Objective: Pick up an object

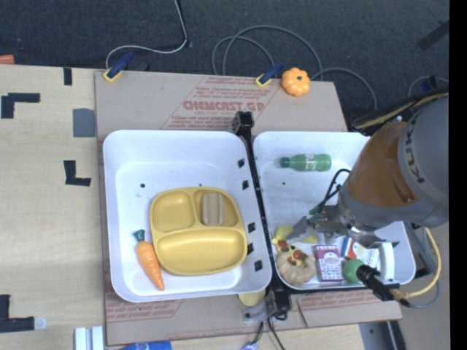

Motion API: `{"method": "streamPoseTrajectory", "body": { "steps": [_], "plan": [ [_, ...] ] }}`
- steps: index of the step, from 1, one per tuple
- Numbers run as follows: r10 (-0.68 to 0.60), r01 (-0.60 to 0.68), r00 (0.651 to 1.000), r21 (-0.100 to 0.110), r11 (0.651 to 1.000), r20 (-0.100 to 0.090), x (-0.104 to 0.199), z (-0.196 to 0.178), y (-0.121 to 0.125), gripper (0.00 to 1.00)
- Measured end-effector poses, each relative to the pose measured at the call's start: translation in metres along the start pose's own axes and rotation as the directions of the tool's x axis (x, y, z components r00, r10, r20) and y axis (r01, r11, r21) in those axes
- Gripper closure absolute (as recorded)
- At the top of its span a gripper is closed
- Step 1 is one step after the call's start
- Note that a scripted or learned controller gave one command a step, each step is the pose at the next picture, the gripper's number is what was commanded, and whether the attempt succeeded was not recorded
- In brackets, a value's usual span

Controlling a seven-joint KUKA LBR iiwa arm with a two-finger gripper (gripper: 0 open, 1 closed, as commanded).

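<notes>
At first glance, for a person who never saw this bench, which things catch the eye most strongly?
The big yellow divided plate in the left bin stands out first, with an orange toy carrot lying just beside its lower left edge. On the right, the grey and orange arm reaches over the right bin, above a cluster of small items near its lower edge. A green bottle lies alone near that bin's top.

Red "CHEMCAST GP" print on brown board (219,106).
</notes>
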State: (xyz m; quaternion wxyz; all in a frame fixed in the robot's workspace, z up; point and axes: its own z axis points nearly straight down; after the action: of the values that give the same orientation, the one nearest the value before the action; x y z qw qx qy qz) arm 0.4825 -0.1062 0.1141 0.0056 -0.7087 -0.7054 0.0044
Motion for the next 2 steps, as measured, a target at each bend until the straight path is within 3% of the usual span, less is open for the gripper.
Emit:
{"method": "streamPoseTrajectory", "body": {
  "steps": [1,2],
  "plan": [
    [-0.002,0.002,1.000,-0.017,1.000,0.004,-0.097,0.029,0.061,0.00],
    [-0.013,0.013,1.000,-0.016,1.000,0.000,0.004,-0.012,0.083,0.00]
  ]
}}
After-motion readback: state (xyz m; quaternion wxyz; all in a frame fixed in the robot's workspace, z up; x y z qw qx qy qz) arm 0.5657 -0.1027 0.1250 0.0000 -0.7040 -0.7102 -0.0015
